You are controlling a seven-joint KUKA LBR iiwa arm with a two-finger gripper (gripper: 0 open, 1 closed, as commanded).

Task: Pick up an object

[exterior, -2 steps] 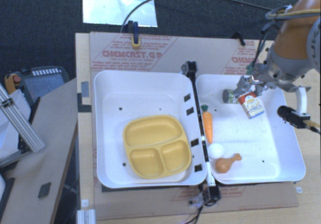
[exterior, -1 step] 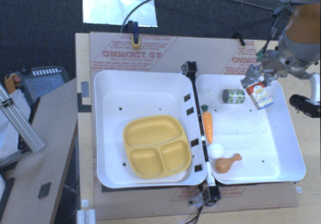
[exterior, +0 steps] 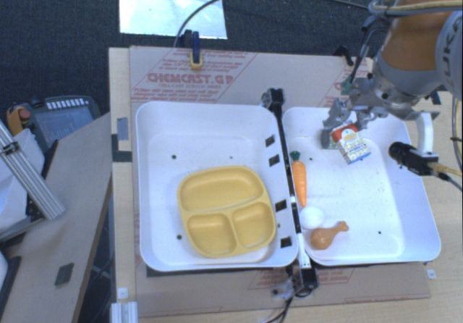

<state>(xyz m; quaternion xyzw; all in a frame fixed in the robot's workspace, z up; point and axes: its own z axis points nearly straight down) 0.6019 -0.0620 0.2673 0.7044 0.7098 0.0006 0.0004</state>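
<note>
The pincer is low in the right bin, at its far side. A small carton with red and blue print sits just at the fingertips; I cannot tell if the fingers grip it. Nearer, by the divider, lie a carrot, a white egg and a drumstick. The left bin holds a yellow divided plate.
</note>
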